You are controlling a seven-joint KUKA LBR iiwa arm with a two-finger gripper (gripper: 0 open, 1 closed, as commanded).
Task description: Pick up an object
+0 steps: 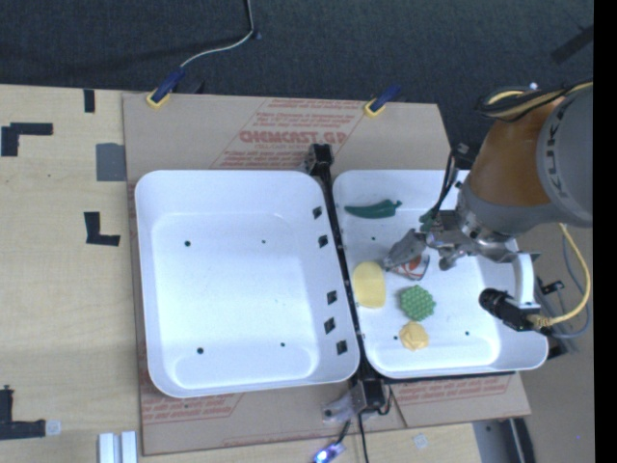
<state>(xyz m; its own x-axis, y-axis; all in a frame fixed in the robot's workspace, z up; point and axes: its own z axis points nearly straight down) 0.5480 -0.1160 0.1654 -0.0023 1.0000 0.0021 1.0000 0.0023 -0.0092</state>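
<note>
A light wooden bench top (58, 287) carries black tape marks (96, 230) on its left part. A brown cardboard sheet (289, 133) with red print lies on it, held at its far edge by two blue-and-yellow clamps (166, 87). Beyond lies dark carpet (386, 27), crossed by a white cable (231, 41).

gripper (409, 257) above right bin (501, 355) items

You get bright, even overhead light | white bins (231, 186) slightly blown out | soft shadows | mildly soft, grainy focus.
</note>
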